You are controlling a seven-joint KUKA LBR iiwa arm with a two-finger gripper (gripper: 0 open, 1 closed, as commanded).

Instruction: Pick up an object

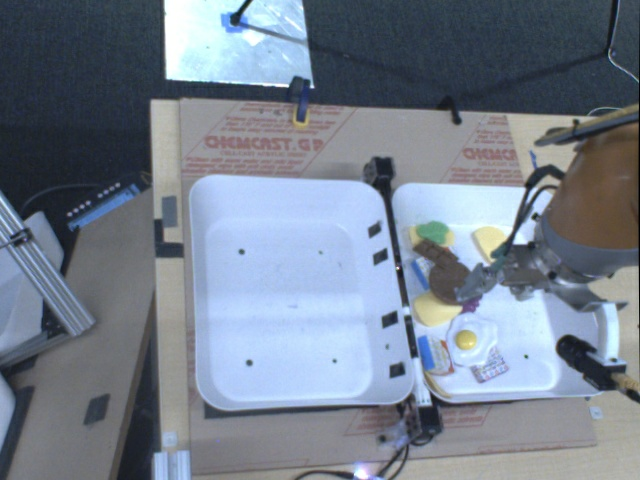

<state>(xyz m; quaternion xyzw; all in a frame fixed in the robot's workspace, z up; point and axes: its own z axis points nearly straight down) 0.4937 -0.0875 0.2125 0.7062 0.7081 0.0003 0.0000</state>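
Observation:
The right bin (530,373) holds several toy items. A green piece (433,232) lies at its back left, with a brown piece (440,260) just in front of it. A pale yellow wedge (489,239) sits further right. A yellow round piece (436,310) and a fried egg (468,339) lie toward the front, with a small blue item (428,353) and a pink-printed packet (490,370) beside them. My gripper (470,288) hangs low over the bin's middle, right by the brown piece's near end and above the egg.
The left bin (290,288) stands beside the right one, with black clips along the shared wall (395,278). Cardboard lies under both bins. A yellow-blue clamp (299,103) sits at the back edge, and an aluminium frame (40,278) at far left.

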